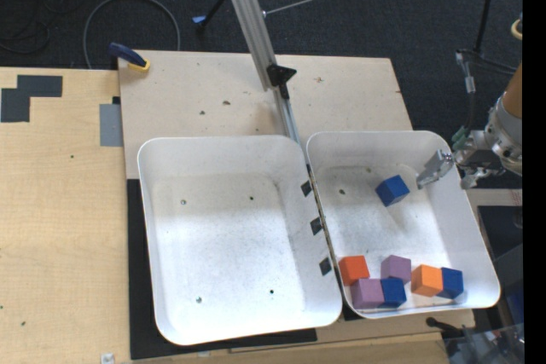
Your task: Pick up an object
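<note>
In the right bin (465, 226) a blue cube (392, 190) lies alone near the upper middle. Along the bin's near edge sits a cluster: an orange cube (354, 269), two purple cubes (396, 268) (368, 292), a small blue cube (393, 291), another orange cube (426, 279) and a blue cube (451, 282). My gripper (439, 166) reaches in over the bin's right rim, just right of the lone blue cube and apart from it. Nothing shows between its fingers.
The left bin (171, 183) stands beside the right one, divided by a rim with black clips (315, 225). A slanted aluminium post (252, 21) rises behind the bins. A blue-and-yellow clamp (130, 57) lies at the bench's far left corner.
</note>
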Controlling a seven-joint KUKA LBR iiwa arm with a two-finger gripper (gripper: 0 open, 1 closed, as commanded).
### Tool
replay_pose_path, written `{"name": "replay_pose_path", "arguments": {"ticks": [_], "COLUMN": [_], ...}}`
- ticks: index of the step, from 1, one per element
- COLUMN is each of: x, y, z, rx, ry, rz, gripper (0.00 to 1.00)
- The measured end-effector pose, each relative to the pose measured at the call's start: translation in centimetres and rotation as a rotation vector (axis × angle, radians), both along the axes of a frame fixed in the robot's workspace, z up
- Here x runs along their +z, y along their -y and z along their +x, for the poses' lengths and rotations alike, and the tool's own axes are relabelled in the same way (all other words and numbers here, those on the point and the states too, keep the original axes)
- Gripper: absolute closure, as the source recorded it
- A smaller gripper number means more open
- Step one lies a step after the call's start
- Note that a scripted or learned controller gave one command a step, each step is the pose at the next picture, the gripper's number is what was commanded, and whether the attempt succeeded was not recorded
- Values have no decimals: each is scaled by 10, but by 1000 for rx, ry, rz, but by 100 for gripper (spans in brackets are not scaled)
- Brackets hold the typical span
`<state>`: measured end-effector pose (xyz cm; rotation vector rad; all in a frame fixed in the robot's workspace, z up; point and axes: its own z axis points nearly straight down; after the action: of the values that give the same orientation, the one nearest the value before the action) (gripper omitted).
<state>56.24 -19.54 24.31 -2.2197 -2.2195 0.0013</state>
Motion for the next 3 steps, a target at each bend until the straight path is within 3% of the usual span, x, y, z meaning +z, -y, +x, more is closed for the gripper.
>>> {"name": "replay_pose_path", "arguments": {"ticks": [1, 2, 3], "x": [-153, -152, -152], "y": [3, -47, -25], "z": [17, 102, 25], "rx": [0, 7, -3], "ry": [3, 6, 1], "rz": [-1, 0, -2], "gripper": [0, 0, 0]}}
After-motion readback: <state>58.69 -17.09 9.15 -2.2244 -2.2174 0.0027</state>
